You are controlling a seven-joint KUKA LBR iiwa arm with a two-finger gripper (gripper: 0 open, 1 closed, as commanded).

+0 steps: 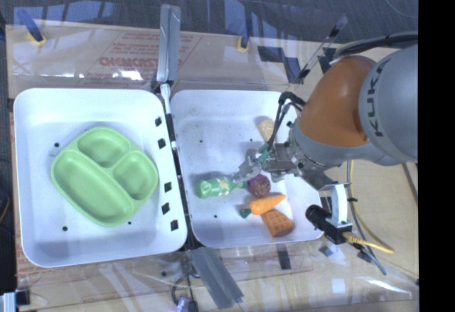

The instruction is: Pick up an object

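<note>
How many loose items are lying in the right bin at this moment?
5: a green bottle left of center, a purple item at the gripper, a carrot below it, an orange wedge near the front, a beige piece behind. The arm may hide more.

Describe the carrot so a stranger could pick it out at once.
Look in the right-hand bin, near its front edge, just below the gripper. The carrot lies there on its side, between a dark purple ball and an orange wedge. It alone is tapered with a green stalk end.
</note>
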